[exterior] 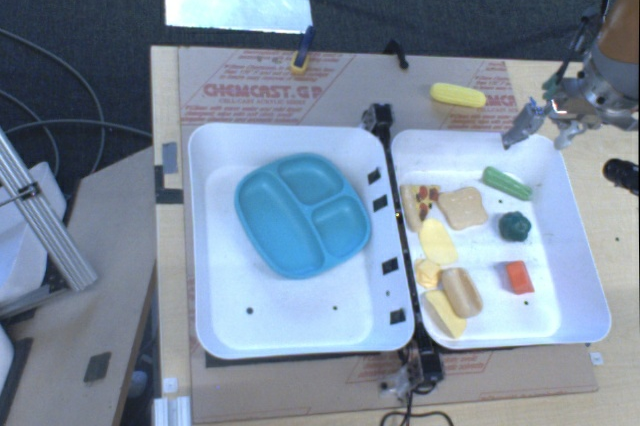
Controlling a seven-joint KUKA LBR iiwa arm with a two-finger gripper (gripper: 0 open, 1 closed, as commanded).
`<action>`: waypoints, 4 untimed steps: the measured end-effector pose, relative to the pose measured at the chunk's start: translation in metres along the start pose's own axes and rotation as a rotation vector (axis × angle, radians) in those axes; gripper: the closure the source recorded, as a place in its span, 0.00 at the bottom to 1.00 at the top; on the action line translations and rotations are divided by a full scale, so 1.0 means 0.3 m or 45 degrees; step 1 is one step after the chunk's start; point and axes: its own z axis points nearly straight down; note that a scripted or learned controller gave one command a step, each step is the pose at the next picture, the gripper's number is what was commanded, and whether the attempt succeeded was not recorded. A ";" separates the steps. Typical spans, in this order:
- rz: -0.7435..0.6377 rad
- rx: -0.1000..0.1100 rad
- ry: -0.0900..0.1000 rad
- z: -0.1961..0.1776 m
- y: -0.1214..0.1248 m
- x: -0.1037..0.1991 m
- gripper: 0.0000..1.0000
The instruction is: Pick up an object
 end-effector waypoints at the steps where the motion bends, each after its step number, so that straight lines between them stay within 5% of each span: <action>1: -0.002 0.011 0.004 0.499 0.063 -0.041 0.00; 2: -0.002 -0.004 -0.002 0.416 0.074 -0.049 0.00; 3: -0.014 0.000 0.008 0.484 0.075 0.364 0.00; 4: 0.008 -0.003 -0.005 0.477 0.071 0.101 0.00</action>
